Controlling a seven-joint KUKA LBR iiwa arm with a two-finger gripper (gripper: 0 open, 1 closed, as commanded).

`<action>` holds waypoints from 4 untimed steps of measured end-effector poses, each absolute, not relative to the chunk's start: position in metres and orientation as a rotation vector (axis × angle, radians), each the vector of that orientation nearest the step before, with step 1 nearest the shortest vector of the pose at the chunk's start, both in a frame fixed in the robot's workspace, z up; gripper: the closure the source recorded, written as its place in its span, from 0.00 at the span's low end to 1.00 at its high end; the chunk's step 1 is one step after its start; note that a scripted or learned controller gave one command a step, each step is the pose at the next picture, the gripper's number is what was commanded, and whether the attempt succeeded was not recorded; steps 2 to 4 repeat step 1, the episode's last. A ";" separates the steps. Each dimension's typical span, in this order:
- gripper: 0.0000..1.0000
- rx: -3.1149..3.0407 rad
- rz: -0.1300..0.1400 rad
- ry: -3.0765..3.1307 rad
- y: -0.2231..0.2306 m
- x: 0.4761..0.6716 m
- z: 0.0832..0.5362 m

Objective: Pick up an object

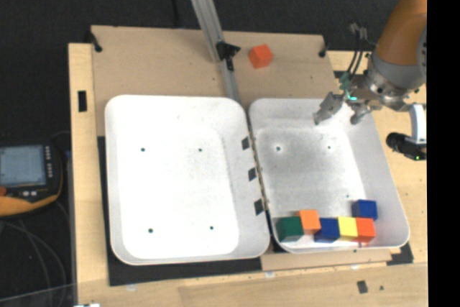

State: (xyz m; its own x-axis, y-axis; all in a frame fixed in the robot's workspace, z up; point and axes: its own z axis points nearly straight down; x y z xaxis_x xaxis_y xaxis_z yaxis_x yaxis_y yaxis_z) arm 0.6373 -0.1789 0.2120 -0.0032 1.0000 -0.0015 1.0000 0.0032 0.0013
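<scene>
Several small blocks lie in a row along the near edge of the right bin point(374, 154): a green block point(290, 228), an orange block point(310, 220), a blue block point(328, 228), a yellow block point(348, 227), an orange-red block point(365, 228) and a second blue block point(365, 209) just behind it. My gripper point(340, 110) hovers over the bin's far right corner, well away from the blocks. Its two fingers are spread apart with nothing between them.
The left bin point(115, 154) lies beside the right one. A lone orange cube point(260, 56) rests on the bench behind the bins. A slanted metal rail point(205, 3) rises from the bench near the bins' far junction. A handheld pendant point(25, 172) lies at far left.
</scene>
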 end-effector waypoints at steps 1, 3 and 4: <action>0.00 2.219 0.002 2.219 -0.203 0.575 0.098; 0.00 2.219 0.002 2.219 -0.203 0.575 0.098; 0.00 2.219 0.002 2.219 -0.203 0.575 0.098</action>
